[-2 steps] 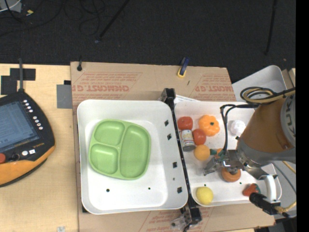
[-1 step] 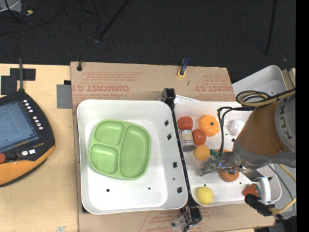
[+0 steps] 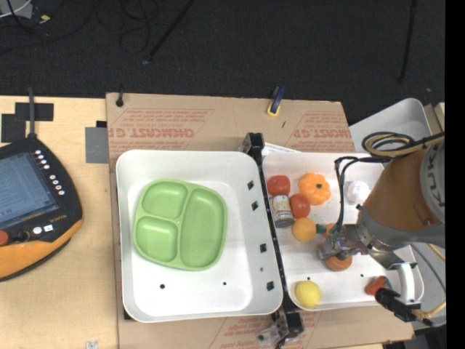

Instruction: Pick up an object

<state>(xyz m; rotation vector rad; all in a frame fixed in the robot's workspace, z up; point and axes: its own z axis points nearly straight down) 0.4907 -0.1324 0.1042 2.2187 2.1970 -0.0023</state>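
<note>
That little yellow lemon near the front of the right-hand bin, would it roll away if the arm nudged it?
Probably. The lemon looks rounded and smooth, so a nudge would likely roll it. It lies near the bin's front wall, which should stop it soon. Being small, it looks light.

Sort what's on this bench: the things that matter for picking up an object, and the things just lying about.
Job:
gripper over the right white bin
orange round object under it
small orange pumpkin
two red tomato-like fruits
small labelled can
orange ball
yellow lemon

Lying about:
green divided plate
left white bin
orange-edged control pendant
</note>
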